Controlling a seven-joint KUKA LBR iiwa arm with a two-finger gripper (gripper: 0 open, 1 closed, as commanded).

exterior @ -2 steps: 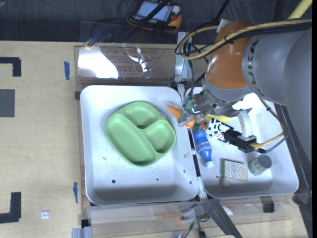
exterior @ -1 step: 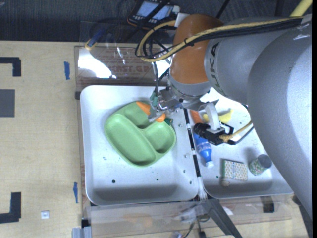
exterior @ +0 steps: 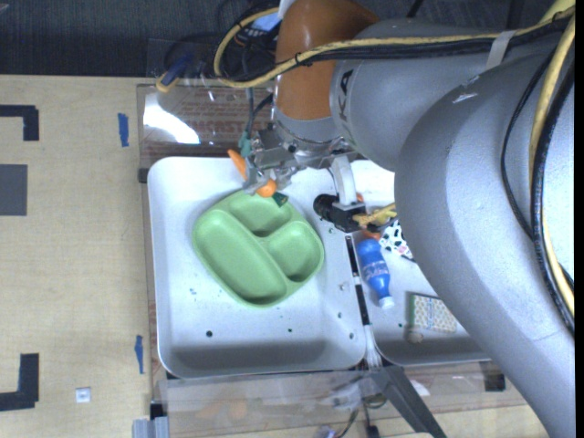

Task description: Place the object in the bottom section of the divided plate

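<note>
Fingers (exterior: 262, 179) closed on small orange object (exterior: 265, 189), above green three-section divided plate (exterior: 258, 247)

The grey arm (exterior: 474, 153) covers most of the right bin (exterior: 429, 340) and runs off the right edge. Its hand (exterior: 265, 173) hides the green plate's (exterior: 258, 249) upper rim, and the small orange object (exterior: 265, 189) there (partly covered) is too small to identify.
</note>
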